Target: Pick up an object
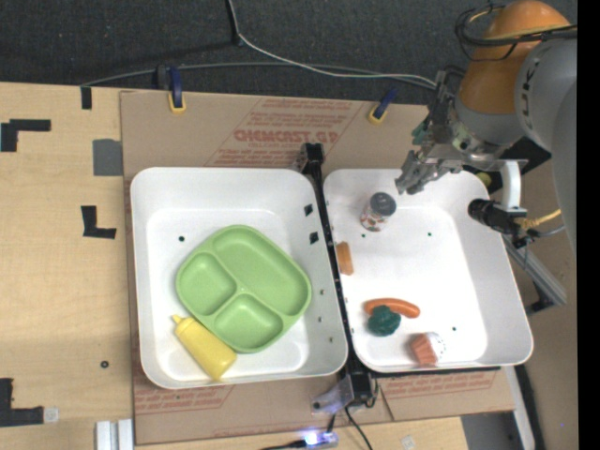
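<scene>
The pincer (412,182) hangs over the far edge of the right bin (487,279), near the middle of that rim, its dark fingers slanting down toward the bin's floor. Nothing sits between the fingers; whether they are spread or pressed together I cannot tell, since they merge into one dark shape.

Just beside the pincer, a little toward the bin's near left, a small jar (379,210) with a grey lid stands on the bin floor close to the far-left corner. It stands upright, lid up, slightly leaning toward the left, and is apart from the fingers.

Further along the left wall of the same bin lies a small orange stick (345,259), its long axis running roughly along that wall, far to near. Toward the near edge lies an orange carrot-like piece (393,307), long axis nearly parallel to the near rim, touching a dark green lump (382,322) just below it. A red-and-white piece (427,348) lies close to the near rim, well apart from the pincer.

In the left bin (155,251), a green divided plate (244,289) lies at the middle, and a yellow bottle (202,347) lies at the near-left corner, touching the plate's edge, its long axis slanting from the left wall toward the near rim, with its narrow cap end toward the left wall.
</scene>
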